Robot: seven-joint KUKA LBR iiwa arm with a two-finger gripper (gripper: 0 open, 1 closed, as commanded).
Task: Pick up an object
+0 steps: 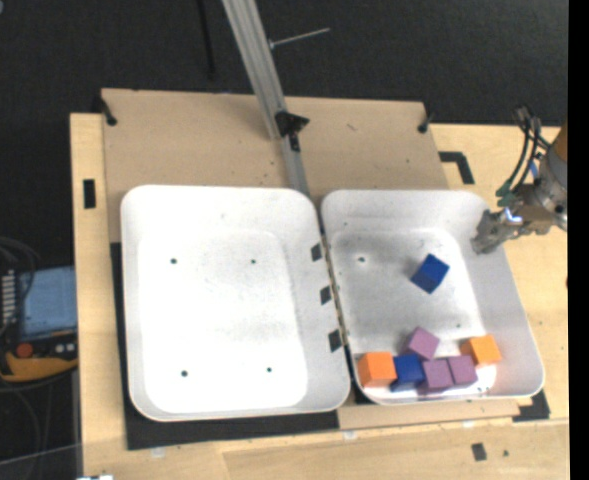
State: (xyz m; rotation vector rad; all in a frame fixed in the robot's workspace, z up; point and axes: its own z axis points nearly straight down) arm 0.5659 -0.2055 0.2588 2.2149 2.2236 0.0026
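The right bin (374, 218) holds a lone blue cube (430, 272) near its middle. Along its front edge lie an orange block (378, 368), a blue block (409, 370), several purple blocks (438, 362) and a second orange block (484, 349). My gripper (494, 231) hangs at the right bin's far right rim, up and to the right of the lone blue cube and well apart from it. Nothing shows between its fingers.
The left bin (224, 298) sits beside the right one on the wooden bench (274, 138). A slanted metal rail (259, 63) runs from the top down to the gap between the bins. Cables and a blue box (44, 303) lie at the far left.
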